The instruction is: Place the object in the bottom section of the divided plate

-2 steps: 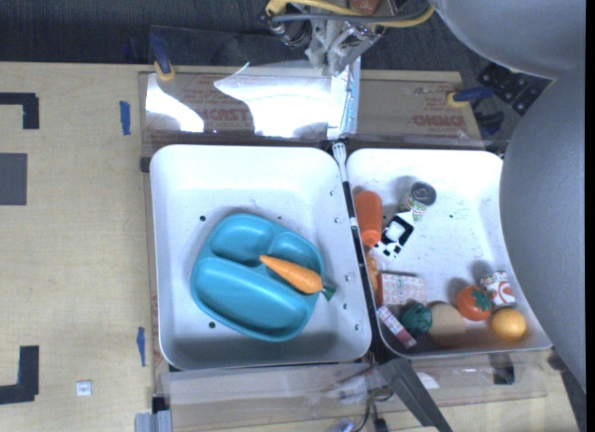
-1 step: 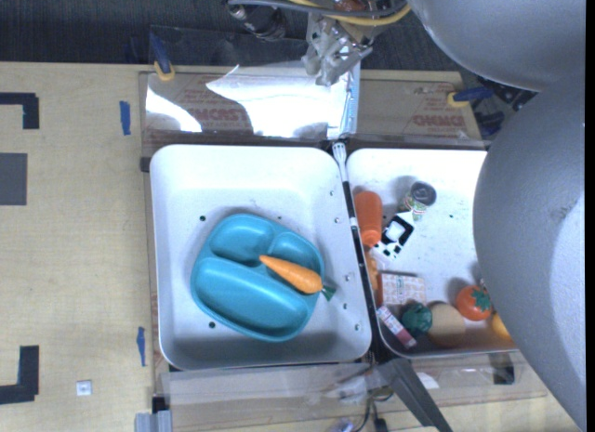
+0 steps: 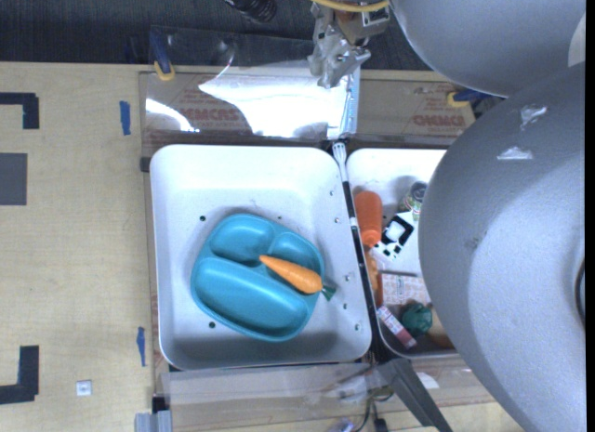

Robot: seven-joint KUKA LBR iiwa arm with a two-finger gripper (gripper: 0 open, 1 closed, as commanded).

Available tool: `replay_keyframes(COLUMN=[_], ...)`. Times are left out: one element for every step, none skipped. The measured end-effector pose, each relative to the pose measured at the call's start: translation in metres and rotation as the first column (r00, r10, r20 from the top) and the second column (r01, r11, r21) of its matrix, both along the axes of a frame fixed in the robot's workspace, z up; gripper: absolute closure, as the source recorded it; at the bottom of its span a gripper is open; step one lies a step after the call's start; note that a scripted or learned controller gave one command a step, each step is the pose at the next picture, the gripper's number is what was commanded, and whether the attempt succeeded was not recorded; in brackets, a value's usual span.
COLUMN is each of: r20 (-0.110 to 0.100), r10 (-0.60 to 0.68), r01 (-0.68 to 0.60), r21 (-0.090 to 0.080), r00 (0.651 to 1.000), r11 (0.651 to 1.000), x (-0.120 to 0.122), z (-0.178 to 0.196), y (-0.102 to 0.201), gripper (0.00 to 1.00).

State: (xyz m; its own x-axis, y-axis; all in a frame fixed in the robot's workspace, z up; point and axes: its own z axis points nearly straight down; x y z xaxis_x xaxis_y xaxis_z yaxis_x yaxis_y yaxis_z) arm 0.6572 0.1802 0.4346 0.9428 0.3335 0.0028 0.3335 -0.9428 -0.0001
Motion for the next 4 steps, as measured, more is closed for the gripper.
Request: replay_keyframes(r20=[0.001,0.000,0.000,-0.005], r10=[-0.141,-0.142,-0.141,-0.134], r01=[0.141,0.142,0.141,0.134], r21=[0.000,-0.001,-0.001,-0.001], r00=[0.990,0.990,0.990,0.991], r11=[0.990,0.990,0.990,0.991], x=[0.001,0.004,0.005,-0.023], z=[0.000,0.000,0.000,0.000], y=[-0.015,-0.020,-0.046,-0.007], gripper=[1.00,1.00,1.00,1.00])
